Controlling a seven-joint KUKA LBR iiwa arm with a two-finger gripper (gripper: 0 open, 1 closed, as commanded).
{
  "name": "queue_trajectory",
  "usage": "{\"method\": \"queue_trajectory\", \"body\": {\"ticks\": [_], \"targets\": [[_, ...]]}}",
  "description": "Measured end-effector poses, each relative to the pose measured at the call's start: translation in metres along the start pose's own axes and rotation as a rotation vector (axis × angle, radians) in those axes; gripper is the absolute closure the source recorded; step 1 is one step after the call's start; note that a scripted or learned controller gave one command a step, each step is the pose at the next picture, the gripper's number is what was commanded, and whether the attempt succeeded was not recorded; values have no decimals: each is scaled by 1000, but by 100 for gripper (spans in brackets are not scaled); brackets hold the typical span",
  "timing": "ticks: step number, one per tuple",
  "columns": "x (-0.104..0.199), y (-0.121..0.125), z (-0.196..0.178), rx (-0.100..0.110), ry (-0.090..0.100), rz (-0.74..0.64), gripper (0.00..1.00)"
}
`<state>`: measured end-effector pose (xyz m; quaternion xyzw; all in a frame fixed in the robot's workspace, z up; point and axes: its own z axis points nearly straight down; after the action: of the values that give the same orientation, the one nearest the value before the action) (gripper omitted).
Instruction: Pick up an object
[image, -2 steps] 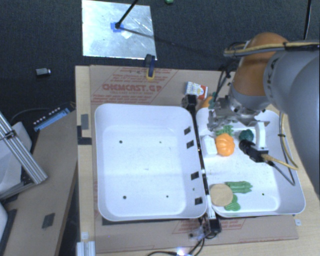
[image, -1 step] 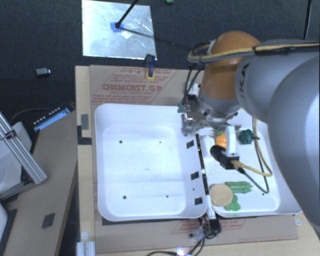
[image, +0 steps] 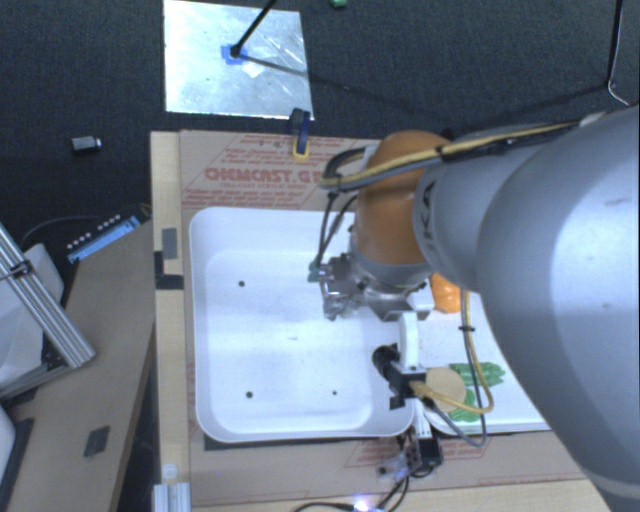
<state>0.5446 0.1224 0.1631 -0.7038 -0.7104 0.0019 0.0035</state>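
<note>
Gripper (image: 333, 292) sits low over the left bin (image: 250, 340), near the wall it shares with the right bin (image: 515, 405). Open or closed: cannot tell, the wrist blocks it. Nothing seen held, so pick judged not done; grasp and lift both left. Possible targets lie on the gripper's arm side, in the right bin: orange object (image: 447, 296) near, green-yellow object (image: 480, 378) further off, toward the tabletop's front edge. Arm hides most of that bin, both objects part-covered, type unclear.
</note>
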Motion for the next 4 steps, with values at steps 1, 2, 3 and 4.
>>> {"method": "queue_trajectory", "body": {"ticks": [1, 2, 3, 4], "targets": [[57, 36, -133, -24, 5, -1, 100], [110, 76, -139, -13, 1, 1, 100], [112, 27, -49, 3, -4, 8, 100], [89, -40, -14, 2, -4, 10, 100]]}}
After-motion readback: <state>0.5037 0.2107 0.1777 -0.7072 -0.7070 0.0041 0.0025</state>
